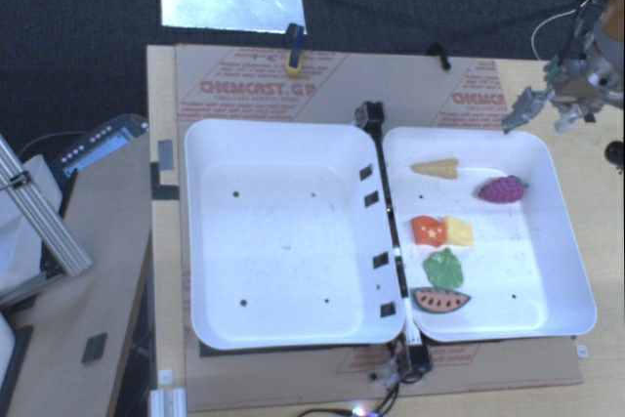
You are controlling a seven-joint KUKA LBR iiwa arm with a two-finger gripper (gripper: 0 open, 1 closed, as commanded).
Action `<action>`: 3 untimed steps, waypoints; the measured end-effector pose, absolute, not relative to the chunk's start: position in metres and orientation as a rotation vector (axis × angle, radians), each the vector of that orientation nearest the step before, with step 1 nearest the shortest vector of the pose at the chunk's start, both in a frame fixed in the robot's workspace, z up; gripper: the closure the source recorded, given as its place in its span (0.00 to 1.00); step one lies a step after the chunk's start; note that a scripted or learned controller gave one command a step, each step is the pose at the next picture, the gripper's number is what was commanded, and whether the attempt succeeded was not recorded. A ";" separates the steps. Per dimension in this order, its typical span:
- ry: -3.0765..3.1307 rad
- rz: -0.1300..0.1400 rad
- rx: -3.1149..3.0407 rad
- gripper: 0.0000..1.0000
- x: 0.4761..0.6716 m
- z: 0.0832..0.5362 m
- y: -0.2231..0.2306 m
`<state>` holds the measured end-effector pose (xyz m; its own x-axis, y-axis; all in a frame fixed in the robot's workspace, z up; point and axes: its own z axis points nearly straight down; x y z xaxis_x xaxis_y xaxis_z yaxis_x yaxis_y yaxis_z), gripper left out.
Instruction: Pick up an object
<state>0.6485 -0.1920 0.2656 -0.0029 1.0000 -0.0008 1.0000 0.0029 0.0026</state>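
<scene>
**Grapes sit nearest the waiting end effector**

Grapes (pixel 502 188), a small purple toy cluster, lie in the right bin (pixel 562 239) close to its far right corner, apart from the other pieces. From where I stand they look the easiest target: nothing touches them, and the end effector (pixel 543 109) hangs just beyond that same corner, above the bin's rim. To do this well, I'd say the arm should travel inward over the cluster, centre on it, then come straight down with its prongs spread wide enough to straddle the lumpy shape, closing only once low.

Further down the bin, the orange piece (pixel 428 229) and the yellow block (pixel 459 231) touch each other, a harder pick. A cone (pixel 436 168) lies alone near the divider; the green leafy piece (pixel 444 268) and watermelon slice (pixel 441 300) sit close together.

The arm reaches in from the right, wrist high, and its two prongs are splayed open with nothing between them.
</scene>
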 end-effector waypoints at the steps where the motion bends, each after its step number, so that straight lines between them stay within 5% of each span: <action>1: 2.244 -0.004 2.216 0.00 0.609 0.159 -0.075; 2: 2.225 0.004 2.214 1.00 0.613 0.176 -0.083; 3: 2.221 0.015 2.205 1.00 0.659 0.282 -0.068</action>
<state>0.6594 -0.0679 0.2819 -0.0075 1.0000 -0.0016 0.9999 0.0076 0.0151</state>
